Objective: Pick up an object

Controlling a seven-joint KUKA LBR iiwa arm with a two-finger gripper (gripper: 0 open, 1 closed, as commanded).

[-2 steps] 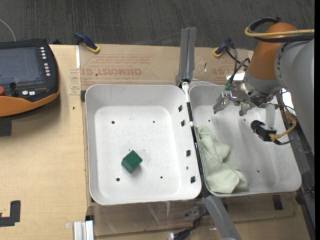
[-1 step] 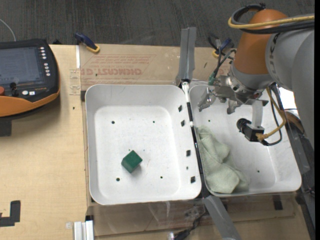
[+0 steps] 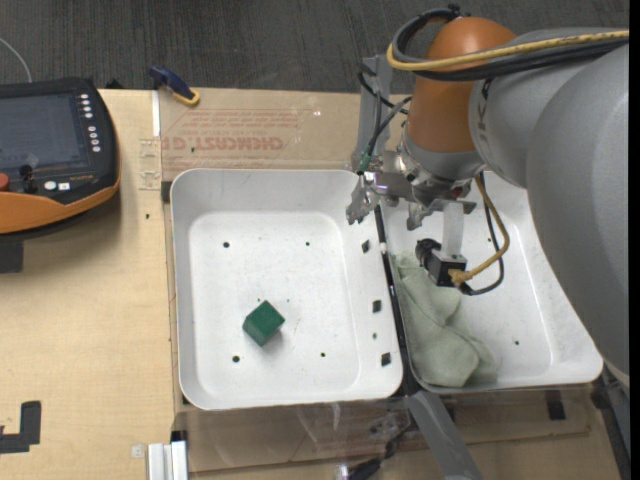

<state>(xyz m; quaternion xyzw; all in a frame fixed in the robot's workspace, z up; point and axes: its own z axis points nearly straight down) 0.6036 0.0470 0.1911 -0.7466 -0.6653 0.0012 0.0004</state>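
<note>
A small green cube (image 3: 264, 323) lies in the left bin (image 3: 200, 268), toward its front. A crumpled pale green cloth (image 3: 440, 328) sits in the right bin (image 3: 545, 308), against its left wall near the front. My gripper (image 3: 420, 228) hangs over the back left part of the right bin, just above the cloth's upper end and close to the wall between the two bins. The orange wrist band (image 3: 455, 78) and the grey arm hide the rest of that bin's back area.
A teach pendant (image 3: 50, 153) rests on the bench at the far left. A cardboard sheet (image 3: 250, 133) lies behind the left bin, with a blue and yellow clamp (image 3: 175, 85) at its corner. The bins' shared wall (image 3: 385, 278) runs right beside the gripper.
</note>
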